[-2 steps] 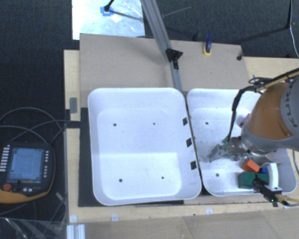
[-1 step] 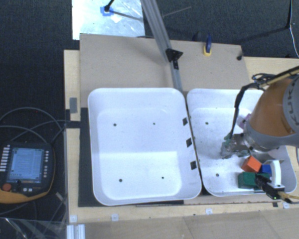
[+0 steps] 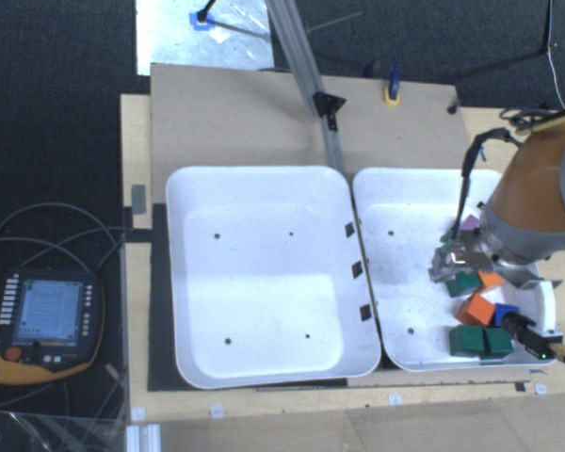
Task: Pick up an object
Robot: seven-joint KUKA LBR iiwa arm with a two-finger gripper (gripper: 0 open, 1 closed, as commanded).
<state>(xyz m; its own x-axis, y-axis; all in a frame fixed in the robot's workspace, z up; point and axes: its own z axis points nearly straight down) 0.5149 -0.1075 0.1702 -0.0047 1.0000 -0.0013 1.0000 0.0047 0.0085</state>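
Blocks crowd the lower right of the frame, in the near right corner of the right bin [image 3: 395, 196]: two dark green blocks [image 3: 480, 341] side by side against the bin's near wall, a blue block [image 3: 505, 314] just above them, and an orange block [image 3: 477, 308] tilted on one edge, its long axis running from lower left to upper right. Above those lie a teal block [image 3: 465, 283] and a smaller orange piece [image 3: 492, 278]. The end effector [image 3: 449, 265] hangs low over this pile's upper left edge, just beside or touching the teal block; whether it is open or closed cannot be told, and nothing is seen gripped in it. A purple piece [image 3: 470, 222] peeks out beside the wrist. The arm [image 3: 537, 196], orange above grey, enters from the right edge of the frame. Left of it sits the left bin [image 3: 264, 271]. Both rest on the tan surface [image 3: 264, 111]. At far left, on the dark floor, lies a teach pendant [image 3: 42, 326] with its cable.
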